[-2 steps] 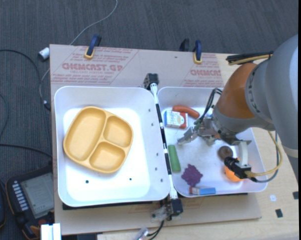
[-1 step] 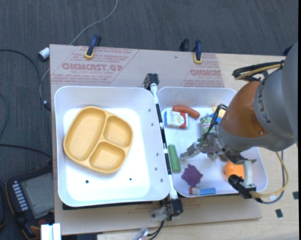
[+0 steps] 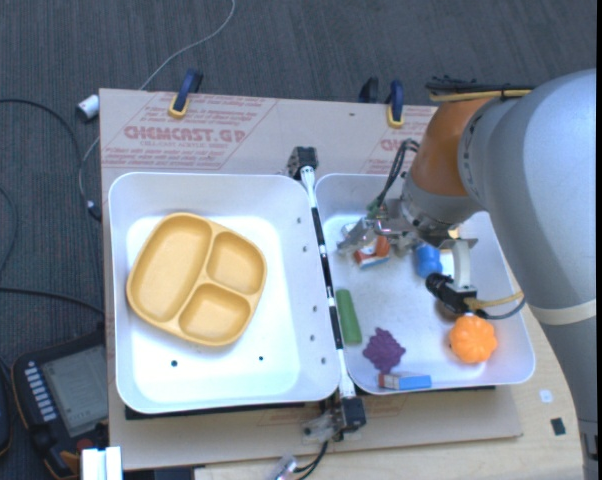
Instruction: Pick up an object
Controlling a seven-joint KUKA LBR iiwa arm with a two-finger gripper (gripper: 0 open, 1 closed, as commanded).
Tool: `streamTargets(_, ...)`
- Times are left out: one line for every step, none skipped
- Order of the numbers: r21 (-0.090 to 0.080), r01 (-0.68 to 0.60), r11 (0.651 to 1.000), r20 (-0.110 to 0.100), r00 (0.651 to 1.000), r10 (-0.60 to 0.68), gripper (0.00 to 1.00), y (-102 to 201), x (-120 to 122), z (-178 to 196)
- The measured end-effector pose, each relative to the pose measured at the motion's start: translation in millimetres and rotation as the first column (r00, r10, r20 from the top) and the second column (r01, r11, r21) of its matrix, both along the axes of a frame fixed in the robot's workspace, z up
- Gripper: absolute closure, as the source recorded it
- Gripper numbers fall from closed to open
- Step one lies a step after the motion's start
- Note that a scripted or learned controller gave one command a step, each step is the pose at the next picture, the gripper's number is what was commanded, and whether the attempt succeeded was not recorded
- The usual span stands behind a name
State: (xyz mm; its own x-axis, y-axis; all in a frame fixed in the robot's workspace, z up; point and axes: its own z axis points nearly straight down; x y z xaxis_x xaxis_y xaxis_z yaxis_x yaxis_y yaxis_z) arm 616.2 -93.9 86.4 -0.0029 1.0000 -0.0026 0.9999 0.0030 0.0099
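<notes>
My gripper (image 3: 369, 236) hangs low in the upper left part of the right bin (image 3: 511, 368), at the end of the grey arm with its orange band (image 3: 443, 156). Right beneath and touching it in this view lies a small red and white object (image 3: 373, 255). A blue object (image 3: 427, 261) lies just to its right. Further forward in the same bin are a green stick (image 3: 348, 316), a purple lump (image 3: 383, 348), an orange pumpkin-like toy (image 3: 472, 338) and a small blue and red block (image 3: 406, 380).
The left bin (image 3: 281, 363) holds a yellow divided plate (image 3: 196, 278). A metal divider rail (image 3: 323, 268) runs between the bins. The arm covers the right bin's far right side. Cables and a handheld controller (image 3: 66, 388) lie on the floor at left.
</notes>
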Motion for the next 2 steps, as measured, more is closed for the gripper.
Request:
streamTargets(-0.002, -0.003, 1.000, -0.003, 1.000, 0.003, 1.00, 0, 0, 8)
streamTargets(0.001, 0.000, 1.000, -0.012, 1.000, 0.000, 1.00, 34, -59, 126)
